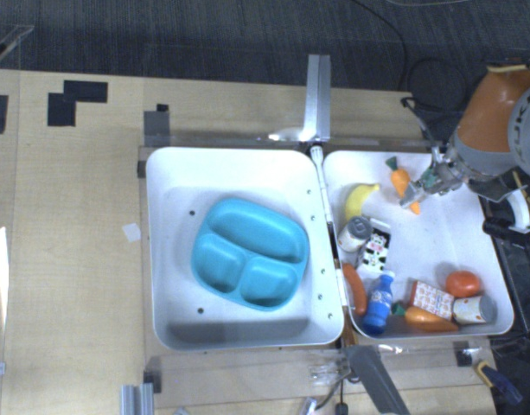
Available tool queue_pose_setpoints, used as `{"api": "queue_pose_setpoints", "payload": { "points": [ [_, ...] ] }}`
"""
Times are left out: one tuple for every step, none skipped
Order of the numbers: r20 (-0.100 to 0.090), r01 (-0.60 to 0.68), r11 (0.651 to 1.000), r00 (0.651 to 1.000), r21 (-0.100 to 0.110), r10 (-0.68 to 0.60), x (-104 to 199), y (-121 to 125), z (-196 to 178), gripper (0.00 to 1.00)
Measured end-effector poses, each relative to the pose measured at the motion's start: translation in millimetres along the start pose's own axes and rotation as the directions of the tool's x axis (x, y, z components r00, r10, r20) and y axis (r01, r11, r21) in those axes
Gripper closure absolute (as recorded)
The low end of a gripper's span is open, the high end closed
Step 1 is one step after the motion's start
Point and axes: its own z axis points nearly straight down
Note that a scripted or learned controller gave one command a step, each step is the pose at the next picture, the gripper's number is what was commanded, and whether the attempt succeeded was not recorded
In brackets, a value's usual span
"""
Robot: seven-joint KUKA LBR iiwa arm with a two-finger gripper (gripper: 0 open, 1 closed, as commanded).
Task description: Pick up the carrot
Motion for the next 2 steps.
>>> {"api": "queue_pose_setpoints", "payload": {
  "points": [
    [-0.002,0.065,0.998,0.998,0.004,-0.065,54,54,-113,1.0],
    [-0.002,-0.058,0.998,0.998,0.005,0.058,96,70,-168,1.0]
  ]
}}
